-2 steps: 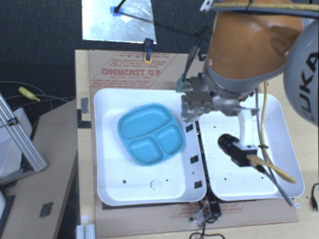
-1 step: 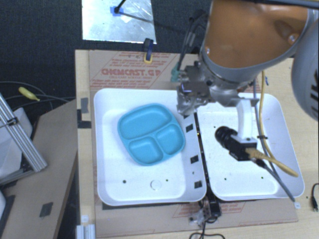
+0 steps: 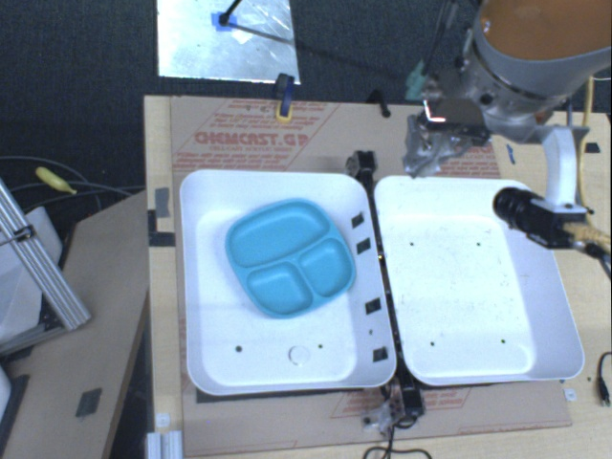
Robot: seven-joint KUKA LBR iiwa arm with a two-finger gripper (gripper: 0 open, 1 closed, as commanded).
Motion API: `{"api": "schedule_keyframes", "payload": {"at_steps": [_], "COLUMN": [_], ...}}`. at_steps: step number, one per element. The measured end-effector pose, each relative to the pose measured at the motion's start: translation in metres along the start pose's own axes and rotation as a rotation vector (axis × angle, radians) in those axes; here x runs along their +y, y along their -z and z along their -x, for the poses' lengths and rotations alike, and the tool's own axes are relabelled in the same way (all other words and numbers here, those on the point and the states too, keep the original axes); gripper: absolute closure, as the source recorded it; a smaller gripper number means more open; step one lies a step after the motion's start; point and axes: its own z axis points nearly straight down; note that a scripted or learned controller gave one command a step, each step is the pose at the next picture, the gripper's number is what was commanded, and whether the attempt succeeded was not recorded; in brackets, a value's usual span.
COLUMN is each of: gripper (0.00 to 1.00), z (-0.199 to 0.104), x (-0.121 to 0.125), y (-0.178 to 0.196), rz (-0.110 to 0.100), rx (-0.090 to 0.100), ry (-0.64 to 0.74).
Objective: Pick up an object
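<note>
A light blue plate [image 3: 290,256] with three compartments lies flat in the left bin [image 3: 215,352], slightly above its middle. My gripper [image 3: 424,159] hangs over the far edge of the right bin [image 3: 545,342], near that bin's upper left corner, well to the right of the plate. Nothing shows between its fingers. The grey arm with its orange band comes in from the upper right.
A black clamp row runs down the seam between the two bins [image 3: 375,275]. A black cylindrical fitting [image 3: 531,213] on a white bracket overhangs the right bin's right side. A shiny metal sheet [image 3: 229,22] lies beyond the bench at the top.
</note>
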Motion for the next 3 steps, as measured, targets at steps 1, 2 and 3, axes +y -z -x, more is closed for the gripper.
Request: {"api": "schedule_keyframes", "payload": {"at_steps": [1,2,3], "gripper": [1.00,1.00,1.00], "z": [-0.059,0.005,-0.103], "x": [-0.027,-0.025,-0.004], "y": [-0.025,0.040,-0.052], "rz": [-0.008,0.000,-0.012], "rx": [0.001,0.001,0.000], "ry": [0.011,0.000,0.016]}}
